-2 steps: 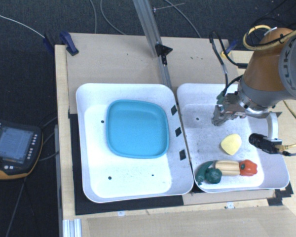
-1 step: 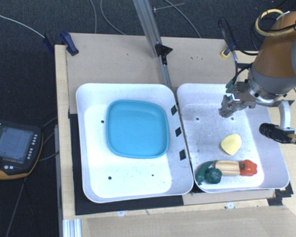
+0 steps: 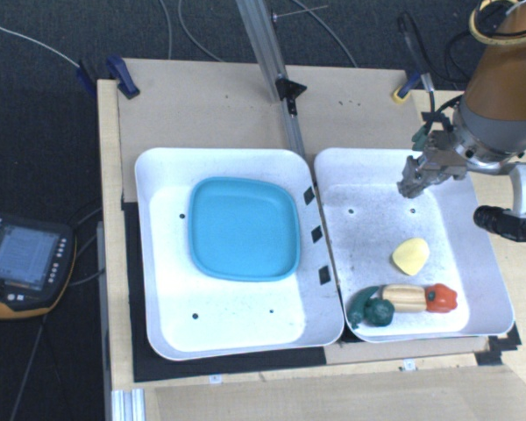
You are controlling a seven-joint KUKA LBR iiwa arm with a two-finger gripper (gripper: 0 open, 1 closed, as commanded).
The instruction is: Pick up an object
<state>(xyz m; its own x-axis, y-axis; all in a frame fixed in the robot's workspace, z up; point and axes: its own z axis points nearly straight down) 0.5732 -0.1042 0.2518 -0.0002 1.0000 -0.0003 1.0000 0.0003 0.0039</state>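
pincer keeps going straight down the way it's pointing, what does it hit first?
Most likely the bare floor of the right bin. The pincer points down over the bin's upper part, apart from the yellow piece and the toys at the near edge. Depth is hard to judge from this slant.

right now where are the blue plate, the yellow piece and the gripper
blue plate (image 3: 244, 228), camera view, centre of its flat face
yellow piece (image 3: 410, 255), camera view, middle of its top surface
gripper (image 3: 412, 185), camera view, dark tip above the right bin

Yellow piece (image 3: 410, 255), right bin (image 3: 368, 174)
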